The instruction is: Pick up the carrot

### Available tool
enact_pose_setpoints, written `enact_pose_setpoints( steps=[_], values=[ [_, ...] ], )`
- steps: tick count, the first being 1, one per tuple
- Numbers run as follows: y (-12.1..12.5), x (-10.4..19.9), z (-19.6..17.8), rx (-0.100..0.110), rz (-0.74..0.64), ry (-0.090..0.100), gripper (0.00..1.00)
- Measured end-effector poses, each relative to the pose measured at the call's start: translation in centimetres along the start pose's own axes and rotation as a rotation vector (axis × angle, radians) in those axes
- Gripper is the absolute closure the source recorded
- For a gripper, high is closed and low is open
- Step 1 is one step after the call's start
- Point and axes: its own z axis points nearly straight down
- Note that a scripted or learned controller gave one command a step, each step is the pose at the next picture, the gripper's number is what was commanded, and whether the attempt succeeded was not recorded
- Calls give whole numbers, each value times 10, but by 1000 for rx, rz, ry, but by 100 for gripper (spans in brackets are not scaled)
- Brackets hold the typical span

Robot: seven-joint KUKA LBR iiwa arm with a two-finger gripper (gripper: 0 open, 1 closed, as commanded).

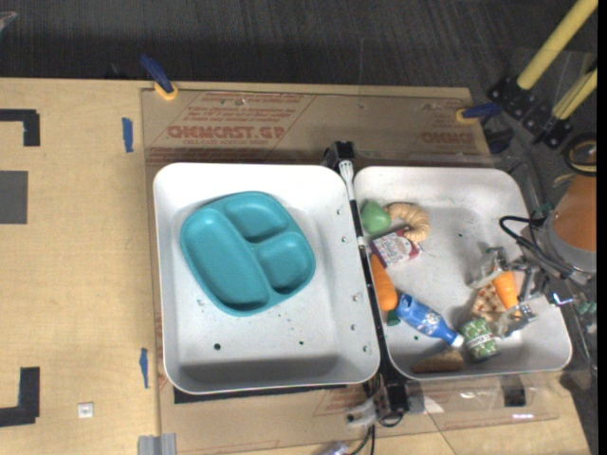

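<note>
A teal plate (248, 251) sat in the left bin (180, 349), well away from the jaws on their far left; the carrot (383, 287) lay in the right bin (545, 349) along its left wall, across the bin from the jaws and about level with them; a green piece (375, 217), a bread roll (410, 219) and a small packet (395, 248) lay just beyond it, and a blue bottle (423, 319) lay between it and the jaws; the jaws hung low at the bin's right side amid a small orange piece (505, 288) and other clutter, below the arm's orange band (579, 218); I could not tell whether they were apart or together. The step in hand looked like the approach, with the carrot not yet gripped; the next move likely called for crossing left over the bottle, aligning across the carrot's narrow width, and descending close to the wall.
</note>
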Motion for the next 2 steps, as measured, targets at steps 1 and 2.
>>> enact_pose_setpoints(
  steps=[1,2],
  values=[
    [-7,-33,1,1,540,0,0],
    [-4,-16,1,2,970,3,0]
  ],
)
